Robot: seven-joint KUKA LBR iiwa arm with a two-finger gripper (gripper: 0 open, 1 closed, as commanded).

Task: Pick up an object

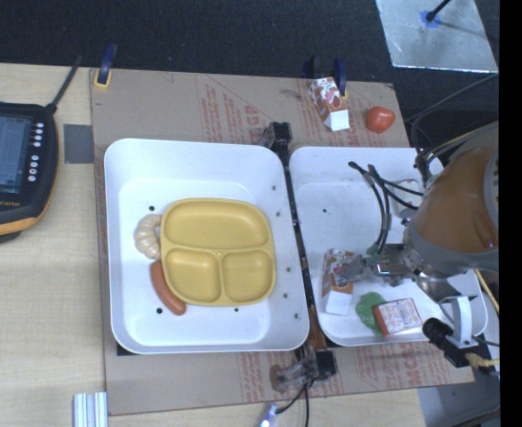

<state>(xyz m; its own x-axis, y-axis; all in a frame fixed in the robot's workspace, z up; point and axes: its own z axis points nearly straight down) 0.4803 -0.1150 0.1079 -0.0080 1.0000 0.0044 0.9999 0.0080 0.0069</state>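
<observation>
We look down on a brown cardboard sheet that lies on a light wooden bench, and on it sit two shallow white bins side by side. In the left white bin we see a yellow plastic plate with three parts. A pale bumpy bread-like toy peeks out from the plate's left edge, and an orange-red toy sausage sticks out from under its lower left corner. In the right white bin we see the big grey arm with an orange band reaching in from the right. Its grey two-finger gripper is low in the bin, just beside a small brown and white carton that lies near the bin's left wall. We cannot tell if the gripper is holding anything, because it is too small and dark to make out. Close below the gripper lies a green round toy, and touching it on the right is a small red and white box. Black cables loop over the bin near the arm. Above the bins, on the cardboard, stand a little red and white carton and a red round toy like a tomato, near each other. At the far left rests a black and orange tablet controller.
</observation>
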